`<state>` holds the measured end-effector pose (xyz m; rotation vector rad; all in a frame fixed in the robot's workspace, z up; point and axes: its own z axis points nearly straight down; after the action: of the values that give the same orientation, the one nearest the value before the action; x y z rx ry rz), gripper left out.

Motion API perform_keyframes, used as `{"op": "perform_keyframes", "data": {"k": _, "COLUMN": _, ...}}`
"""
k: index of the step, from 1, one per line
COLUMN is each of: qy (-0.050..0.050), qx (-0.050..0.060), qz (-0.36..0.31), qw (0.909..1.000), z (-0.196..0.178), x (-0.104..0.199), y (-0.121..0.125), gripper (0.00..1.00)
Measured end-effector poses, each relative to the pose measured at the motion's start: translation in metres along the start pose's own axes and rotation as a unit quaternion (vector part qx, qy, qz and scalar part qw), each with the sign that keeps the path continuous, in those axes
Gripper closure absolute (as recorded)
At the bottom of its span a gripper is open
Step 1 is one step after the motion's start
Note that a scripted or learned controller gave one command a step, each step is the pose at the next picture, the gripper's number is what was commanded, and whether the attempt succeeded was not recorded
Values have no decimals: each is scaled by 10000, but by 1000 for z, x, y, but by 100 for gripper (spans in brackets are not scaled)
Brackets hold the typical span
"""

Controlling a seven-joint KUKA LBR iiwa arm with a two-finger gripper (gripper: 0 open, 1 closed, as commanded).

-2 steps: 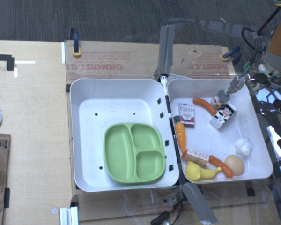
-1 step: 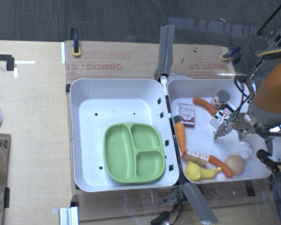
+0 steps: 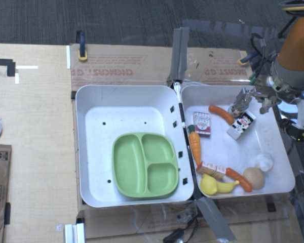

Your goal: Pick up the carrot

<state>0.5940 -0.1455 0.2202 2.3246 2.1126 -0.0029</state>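
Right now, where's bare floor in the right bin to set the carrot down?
Bare floor sits mid-bin in the right bin, between the carrot at its left wall, the milk carton above and the egg below. The front edge is crowded: banana, sausage, egg.

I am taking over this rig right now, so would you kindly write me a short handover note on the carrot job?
Tool: hovering over the upper part of the right bin, near the small black and white carton; nothing seen held.
Carrot: lying lengthwise against the right bin's left wall, below the red and white box, green top pointing up-frame.
Done: no pick yet.
Left: move the tool across to the carrot, grasp it and lift. The left bin holds a green divided plate.
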Motion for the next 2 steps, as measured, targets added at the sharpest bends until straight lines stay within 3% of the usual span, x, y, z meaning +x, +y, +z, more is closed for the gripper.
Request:
{"op": "perform_keyframes", "data": {"k": 1, "qy": 0, "qx": -36, "qz": -1040, "qw": 9946, "z": 124, "x": 50, "y": 1, "gripper": 0}}
{"op": "perform_keyframes", "data": {"k": 2, "qy": 15, "qx": -44, "qz": -1027, "qw": 9947, "z": 114, "x": 51, "y": 1, "gripper": 100}}
